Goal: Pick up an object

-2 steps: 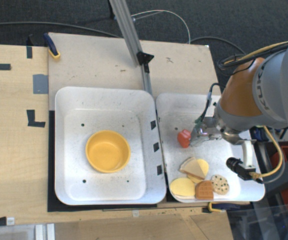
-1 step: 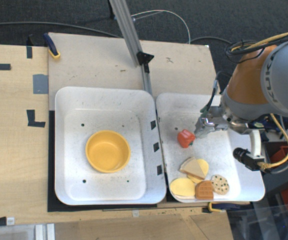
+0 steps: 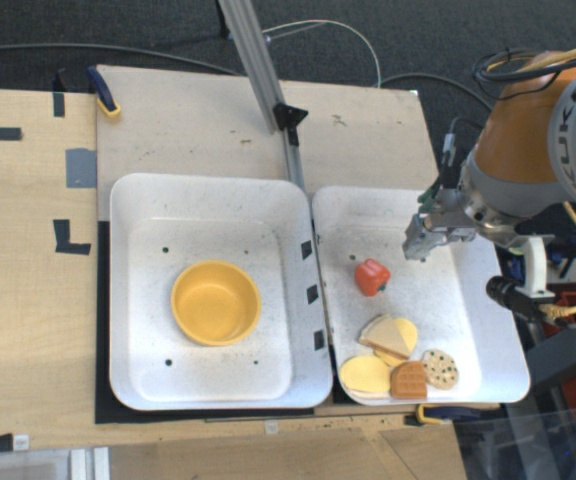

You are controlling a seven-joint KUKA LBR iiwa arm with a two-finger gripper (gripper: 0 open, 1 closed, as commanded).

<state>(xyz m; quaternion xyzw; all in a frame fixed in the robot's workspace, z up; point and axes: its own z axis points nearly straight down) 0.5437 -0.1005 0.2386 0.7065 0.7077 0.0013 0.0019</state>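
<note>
Gripper [image 3: 418, 245] over the right bin [image 3: 488, 368], finger state cannot be told, small red object [image 3: 371, 277] just left of it, yellow bowl [image 3: 216, 302] in the left bin [image 3: 133, 268], food pieces [image 3: 398, 360] along the right bin's near edge

A single fixed camera sits high above the worktop [image 3: 28, 218] and looks down on it at a slant, far enough back to take in both white bins whole, the left bin [image 3: 128, 208] and the right bin [image 3: 488, 368] lying side by side across the middle. Dark floor and cables run along the top of the view. The arm [image 3: 523, 148] comes in from the right edge.
</note>
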